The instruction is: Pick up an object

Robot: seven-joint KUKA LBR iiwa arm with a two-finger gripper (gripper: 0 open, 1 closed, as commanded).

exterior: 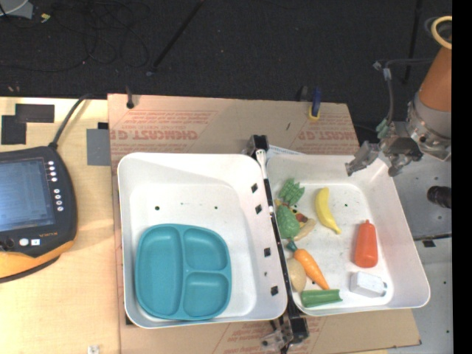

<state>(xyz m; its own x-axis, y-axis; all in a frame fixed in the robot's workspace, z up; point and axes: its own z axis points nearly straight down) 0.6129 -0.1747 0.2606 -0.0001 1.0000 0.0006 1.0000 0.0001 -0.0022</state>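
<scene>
The right bin (402, 234) holds several toy foods: a yellow banana (325, 209), a red bottle (365, 245), an orange carrot (312, 268), a green pod (320, 297), a pale grey block (366, 284) and leafy green pieces (289, 206) by the divider. My gripper (380, 164) hovers over the bin's far right corner, above and to the right of the banana. Its two fingers are spread open with nothing between them.
A teal divided plate (183, 271) lies in the left bin (184, 175). A teach pendant (29, 201) rests on the bench at far left. Both bins sit on a cardboard sheet (221, 124). A black clip bar (267, 220) joins the bins.
</scene>
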